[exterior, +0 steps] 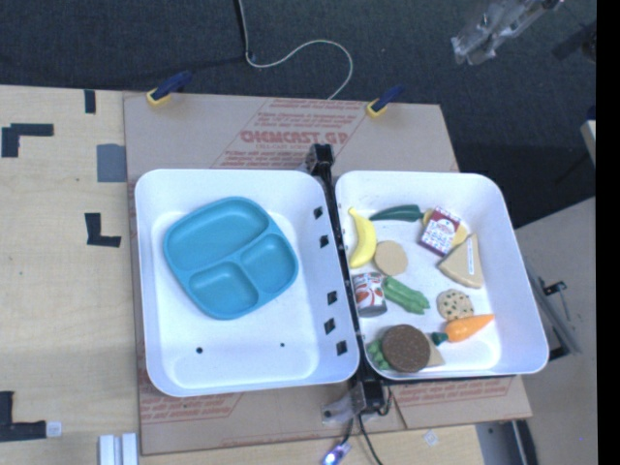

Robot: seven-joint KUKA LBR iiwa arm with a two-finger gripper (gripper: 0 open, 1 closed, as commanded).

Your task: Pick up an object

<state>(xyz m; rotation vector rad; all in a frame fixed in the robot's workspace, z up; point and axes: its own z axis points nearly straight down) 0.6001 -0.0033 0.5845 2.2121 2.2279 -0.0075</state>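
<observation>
At the near edge of the right bin (pixel 504 211) sits a round brown patty (pixel 405 348) with a bit of green showing at its left side. Just right of it lies an orange carrot (pixel 469 326), long axis roughly level, tip toward the right wall. Beyond the carrot is a round speckled cookie (pixel 453 304). Left of that, a green pea pod (pixel 406 294) lies on a slant, running from upper left to lower right, and beside it near the divider stands a small tin can (pixel 368 293) with a red label. Farther back is a tan round cracker (pixel 390 258), touching the yellow banana (pixel 361 238), whose long axis runs near to far, curved toward the divider. To the right lies a pale wedge of cheese (pixel 464 262), with a red and white carton (pixel 439 230) just behind it. At the far side of the bin a dark green pepper (pixel 396 213) lies roughly level.

The left bin (pixel 155 337) holds a blue divided plate (pixel 230 256), tilted diagonally in the view. Both bins rest on a cardboard sheet (pixel 281 134) on the wooden counter (pixel 58 260), with a yellow clip (pixel 170 86) and a blue clip (pixel 386 98) at its far edge.

Farthest, at the upper right, the pincer (pixel 480 42) hangs well above and beyond the bins, over dark floor, slanting down to the left. It is blurred; whether it is released or clenched cannot be told, and nothing is seen in it.
</observation>
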